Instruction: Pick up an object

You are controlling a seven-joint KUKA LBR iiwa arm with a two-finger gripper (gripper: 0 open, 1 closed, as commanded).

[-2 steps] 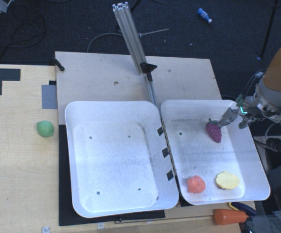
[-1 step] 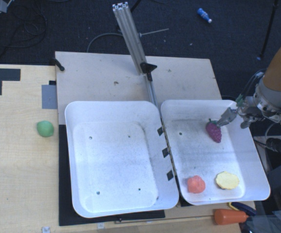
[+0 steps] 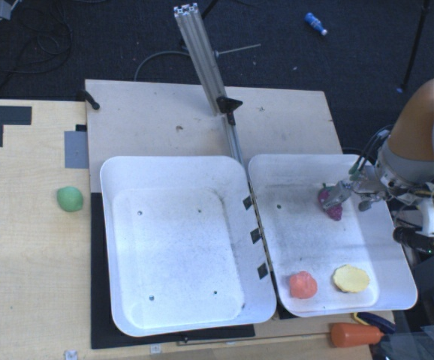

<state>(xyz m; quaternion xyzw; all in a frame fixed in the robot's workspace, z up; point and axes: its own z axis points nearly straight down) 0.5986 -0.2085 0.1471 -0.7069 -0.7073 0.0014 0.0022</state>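
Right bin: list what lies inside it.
Inside the right bin: a purple object at the gripper, a red ball and a yellow piece near the front. The arm covers the bin's right edge.

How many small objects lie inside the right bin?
3. A purple object is in the far part, at the end effector. A red object and a yellow object lie near the front edge. The arm may hide more.
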